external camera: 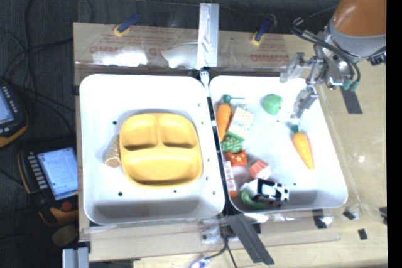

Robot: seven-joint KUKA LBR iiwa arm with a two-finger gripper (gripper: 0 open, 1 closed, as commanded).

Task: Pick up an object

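Two white bins sit on a bench; a yellow tray fills the left one. The gripper hangs spread and empty near a carrot.

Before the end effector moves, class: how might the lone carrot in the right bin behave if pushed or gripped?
The carrot looks tapered and rounded, so it would probably roll or pivot. Its smooth, likely plastic surface may slip from the end effector.

Arm: grey with an orange band, reaching in from the upper right.
Wrist: tilted down and to the left.
Gripper: two fingers spread apart, nothing between them, the tips pointing down-left.
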